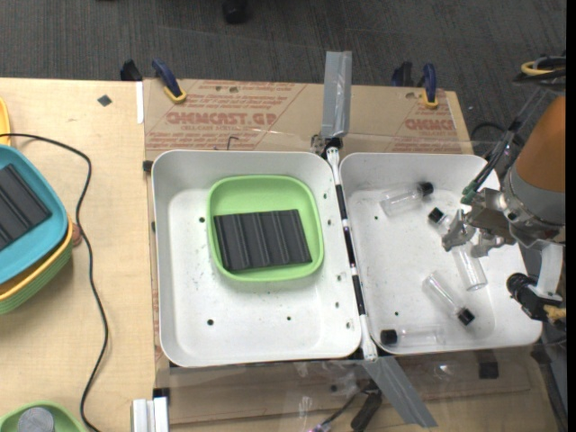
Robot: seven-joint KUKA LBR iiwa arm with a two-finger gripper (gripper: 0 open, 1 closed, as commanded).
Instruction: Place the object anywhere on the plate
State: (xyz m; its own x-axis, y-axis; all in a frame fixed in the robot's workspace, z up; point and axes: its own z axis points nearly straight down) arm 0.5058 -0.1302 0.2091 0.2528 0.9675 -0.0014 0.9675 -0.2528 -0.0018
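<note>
A brown cardboard sheet [270, 111] with red letters lies under the far side of the two bins. Blue and yellow clamps [168, 80] hold its far edge down. A strip of grey tape [337, 97] runs up from between the bins. On the left, a black cable [90, 241] curls over the wooden bench [81, 331], near a stack of blue and yellow trays [31, 232].

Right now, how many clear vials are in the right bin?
4 that I can make out: vial near the back, vial just below the gripper, vial toward the front, and vial along the front wall. The arm may hide more.
</note>
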